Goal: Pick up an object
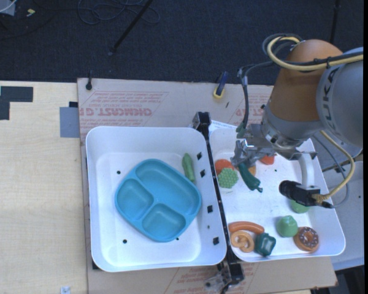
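My gripper hangs low over the left part of the right bin. A dark teal elongated piece slants down and to the right from just under it; whether it is gripped is unclear. Close beside the gripper lie a round green bumpy toy and an orange piece. A red-orange piece peeks out behind the wrist. Further forward in this bin are an orange pretzel-like toy, a dark green pepper, a light green ball and a brown doughnut.
The left bin holds a blue divided plate and a small green pickle by its right wall. A black divider separates the bins. The arm's orange-banded wrist looms over the right bin's back.
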